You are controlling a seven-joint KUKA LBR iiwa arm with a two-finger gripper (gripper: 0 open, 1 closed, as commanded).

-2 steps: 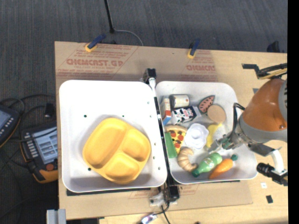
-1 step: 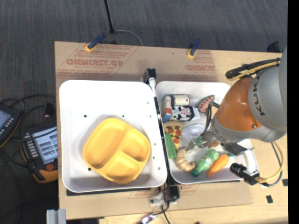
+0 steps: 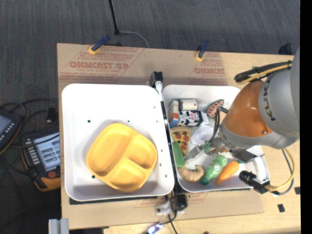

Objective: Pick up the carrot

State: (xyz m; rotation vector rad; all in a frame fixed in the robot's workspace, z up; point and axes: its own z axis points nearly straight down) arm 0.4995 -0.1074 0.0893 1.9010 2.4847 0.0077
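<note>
i'm hovering the gripper (image 3: 214,147) just left of the carrot (image 3: 227,171) in the right bin (image 3: 202,89), approach step; can't tell its grip state. next i'm needing a shift right onto the carrot.

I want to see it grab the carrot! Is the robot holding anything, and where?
Cannot tell: the pincer is down among the toys, its tips hidden. The carrot lies loose beside it in the bin.

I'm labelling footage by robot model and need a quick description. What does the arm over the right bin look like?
The arm is thick and rounded, with a smooth grey shell and a glossy orange band above the wrist. Part of some dark lettering shows on the grey shell. A black and yellow cable runs along its top. Below the orange band, the hand looks like darker metal parts with thin black wires.
</note>
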